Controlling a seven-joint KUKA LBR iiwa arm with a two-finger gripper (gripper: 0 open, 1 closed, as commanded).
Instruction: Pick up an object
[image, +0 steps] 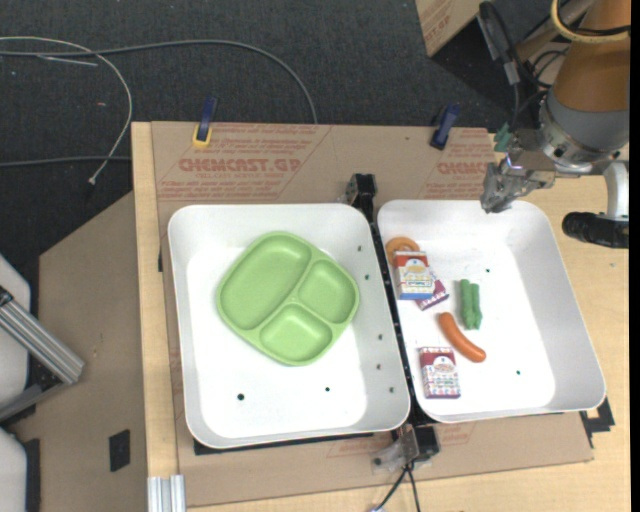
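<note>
My gripper (497, 199) hangs over the far edge of the right bin (545, 240), with nothing visible between its fingers. Below it in that bin lie an orange ring (400, 245), a small red-and-white box (413, 277) resting on a purple card (432, 297), a green pod-shaped piece (469, 303), an orange toy sausage (462, 337) and a second red-and-white box (439, 373). All of these sit well to the left of and nearer than the gripper. A green divided plate (288, 297) lies in the left bin (200, 380).
Both bins rest on a cardboard sheet (160, 180) held by blue clamps (206, 119) at the back. A black bracket (361, 189) sits between the bins at the far side. Cables (120, 80) trail on the dark floor behind.
</note>
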